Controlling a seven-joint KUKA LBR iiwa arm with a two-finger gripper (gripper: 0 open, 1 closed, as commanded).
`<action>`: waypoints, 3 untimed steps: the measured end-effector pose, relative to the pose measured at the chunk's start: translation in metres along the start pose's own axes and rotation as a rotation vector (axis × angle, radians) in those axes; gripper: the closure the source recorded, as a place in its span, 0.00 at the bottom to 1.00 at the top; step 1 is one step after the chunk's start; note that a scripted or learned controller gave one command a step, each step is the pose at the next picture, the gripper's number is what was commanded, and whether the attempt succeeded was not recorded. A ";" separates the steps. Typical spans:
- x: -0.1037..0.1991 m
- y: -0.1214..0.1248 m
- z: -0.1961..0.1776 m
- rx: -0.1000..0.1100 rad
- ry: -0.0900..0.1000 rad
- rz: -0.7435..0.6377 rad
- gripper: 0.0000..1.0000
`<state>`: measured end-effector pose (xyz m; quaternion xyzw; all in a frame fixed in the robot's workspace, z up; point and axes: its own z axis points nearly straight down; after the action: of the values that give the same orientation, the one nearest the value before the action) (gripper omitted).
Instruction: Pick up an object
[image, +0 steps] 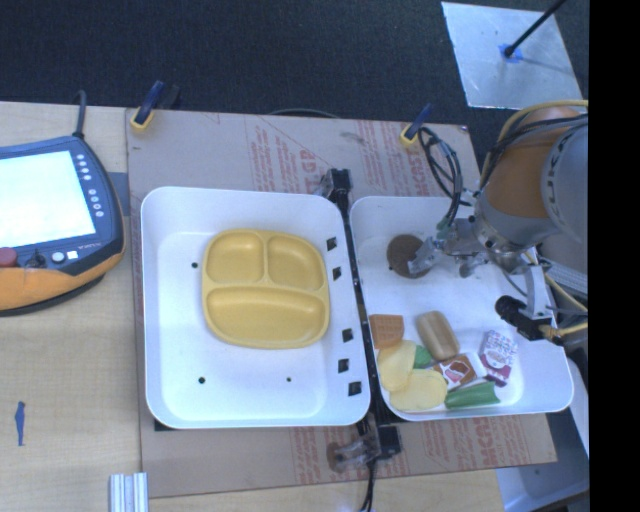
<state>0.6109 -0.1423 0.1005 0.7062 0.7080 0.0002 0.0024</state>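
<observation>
Toward the far edge of the right bin (555, 385), the gripper (432, 256) hangs beside a brown round piece (402, 252); whether it is parted or has hold of anything I cannot tell; a closing grab here could nudge the piece against the far wall and slip off it; toy foods (435, 365) crowd the near edge, leaving open floor between; the yellow divided plate (266, 287) fills the left bin (170, 330).

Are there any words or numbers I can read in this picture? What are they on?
None can be read.
Red print on the brown cardboard sheet under the white bins: too blurred.
Red-and-white packet in the right white bin: markings too small.
Handheld grey and orange control screen: blank white, buttons unreadable.
</observation>
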 end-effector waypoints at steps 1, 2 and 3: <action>0.016 -0.095 0.010 0.016 0.006 -0.001 0.00; -0.055 -0.042 0.008 0.000 -0.002 0.002 0.00; 0.034 -0.102 0.009 0.013 0.008 -0.007 0.00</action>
<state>0.5090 -0.1083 0.0909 0.7038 0.7104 -0.0014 -0.0050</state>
